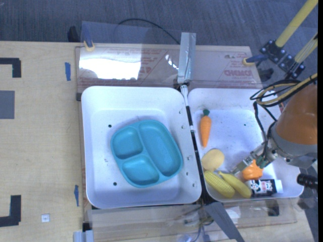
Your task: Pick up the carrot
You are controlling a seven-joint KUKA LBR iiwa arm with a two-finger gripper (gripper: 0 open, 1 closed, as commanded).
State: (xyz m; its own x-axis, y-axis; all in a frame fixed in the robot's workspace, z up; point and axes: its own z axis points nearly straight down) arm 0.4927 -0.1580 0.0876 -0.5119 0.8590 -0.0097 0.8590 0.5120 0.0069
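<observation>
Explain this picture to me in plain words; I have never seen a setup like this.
One camera looks down at a slant on a bench with two shallow white bins. The left bin holds a blue divided plate. The right bin holds toy food: a carrot, a yellow potato-like piece, a corn cob, a banana, a small orange piece and a black-and-white bottle. The grey and orange machine at right is a robot arm; its gripper sits near the orange piece, apart from the carrot it should pick up.

We see a pale wooden bench [35, 150] spreading far left of the gripper, dark blue-grey carpet [151, 4] beyond it, and clear plastic sheeting [126, 62] behind.
</observation>
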